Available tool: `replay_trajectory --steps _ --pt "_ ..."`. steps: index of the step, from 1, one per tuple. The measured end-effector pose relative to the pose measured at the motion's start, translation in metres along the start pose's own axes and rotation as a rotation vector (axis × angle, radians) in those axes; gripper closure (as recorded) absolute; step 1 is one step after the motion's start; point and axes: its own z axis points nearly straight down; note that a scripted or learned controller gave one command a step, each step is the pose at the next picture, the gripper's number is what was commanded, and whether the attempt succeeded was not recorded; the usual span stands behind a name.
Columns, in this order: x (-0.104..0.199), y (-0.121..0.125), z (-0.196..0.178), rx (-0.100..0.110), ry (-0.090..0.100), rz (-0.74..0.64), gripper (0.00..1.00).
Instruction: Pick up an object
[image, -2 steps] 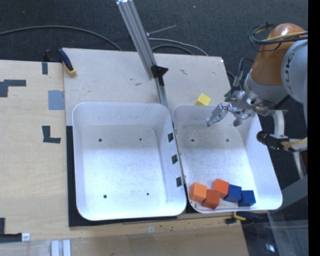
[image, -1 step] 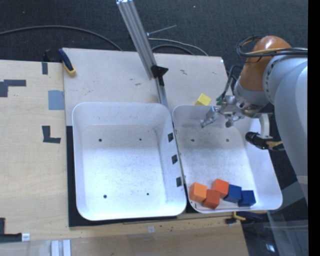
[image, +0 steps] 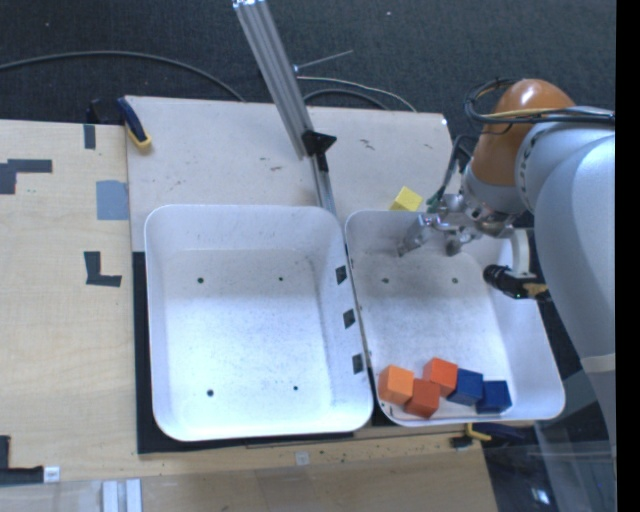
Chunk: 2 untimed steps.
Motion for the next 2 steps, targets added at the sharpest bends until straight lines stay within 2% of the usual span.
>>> replay_trajectory --steps 1,2 --pt "0.027 0.000 -0.001 -0.003 0.000 -0.001 0.00" --pt "0.007 -0.045 -0.082 -0.012 -0.002 0.002 0.00"
